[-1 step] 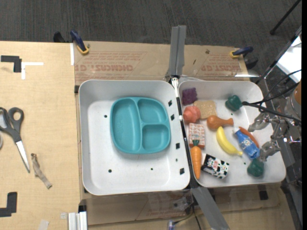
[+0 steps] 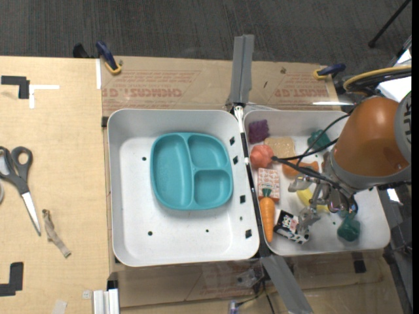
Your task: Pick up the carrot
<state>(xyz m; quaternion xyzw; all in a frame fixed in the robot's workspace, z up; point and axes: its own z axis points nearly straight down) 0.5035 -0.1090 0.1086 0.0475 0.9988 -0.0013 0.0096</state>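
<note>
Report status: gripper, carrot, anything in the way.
Gripper low in right bin, beside the carrot, not on it. Carrot against left wall, ungrasped. Black-and-white packet lies between them.

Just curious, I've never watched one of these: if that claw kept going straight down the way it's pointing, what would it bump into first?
Probably the small black-and-white packet just below the gripper, not the carrot, which lies further left. Depth is hard to judge from above.
</note>
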